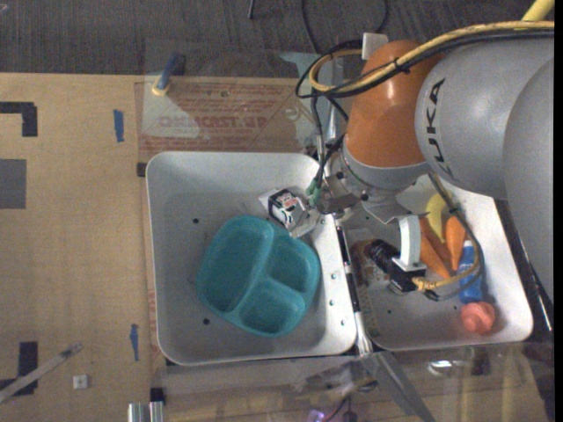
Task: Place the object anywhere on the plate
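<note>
The arm is reaching in from the right of the frame and hanging over the seam between the two white bins. The gripper is sitting just past the upper right edge of the teal plate, which is lying in the middle of the left bin. A small white and dark object is showing right at the fingertips, seemingly pinched there, though the picture is too coarse for me to be sure; whether the jaws are clenched on it or merely beside it, I cannot tell.

As I judge it, the task is nearing its end but not finished: the object is hovering at or just beyond the plate's rim, not resting in any of its three compartments. What is left is a short move down and left over the plate, then a release.

The wrist is covering the top of the right bin, where several orange, blue, yellow and pink items are lying, partly tangled and hard to name. What the object itself is remains unclear.
</note>
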Robot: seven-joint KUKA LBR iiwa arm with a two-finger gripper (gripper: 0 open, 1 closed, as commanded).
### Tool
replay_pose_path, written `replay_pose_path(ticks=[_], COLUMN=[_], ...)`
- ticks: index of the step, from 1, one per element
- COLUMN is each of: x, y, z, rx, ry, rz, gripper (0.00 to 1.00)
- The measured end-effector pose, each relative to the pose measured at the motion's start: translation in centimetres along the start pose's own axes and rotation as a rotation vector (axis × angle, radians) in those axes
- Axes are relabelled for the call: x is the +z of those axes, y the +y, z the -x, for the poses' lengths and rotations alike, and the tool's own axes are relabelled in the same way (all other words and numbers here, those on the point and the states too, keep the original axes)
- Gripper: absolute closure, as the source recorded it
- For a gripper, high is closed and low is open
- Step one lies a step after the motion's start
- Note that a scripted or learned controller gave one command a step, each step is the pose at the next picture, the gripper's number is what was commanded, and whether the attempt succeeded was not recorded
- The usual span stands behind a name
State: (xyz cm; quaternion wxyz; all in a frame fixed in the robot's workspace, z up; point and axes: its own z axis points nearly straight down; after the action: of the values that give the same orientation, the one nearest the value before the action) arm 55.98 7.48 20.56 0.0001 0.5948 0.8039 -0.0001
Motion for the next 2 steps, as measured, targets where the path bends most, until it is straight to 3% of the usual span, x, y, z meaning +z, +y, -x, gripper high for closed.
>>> replay_pose_path(ticks=[1, 2], x=[-1.0, 2.2], y=[0.1, -6.2], z=[0.2, -0.3], rx=[0.002, 0.168], ry=[-0.001, 0.001], rz=[0.003, -0.004], gripper=[1.00, 1.00])
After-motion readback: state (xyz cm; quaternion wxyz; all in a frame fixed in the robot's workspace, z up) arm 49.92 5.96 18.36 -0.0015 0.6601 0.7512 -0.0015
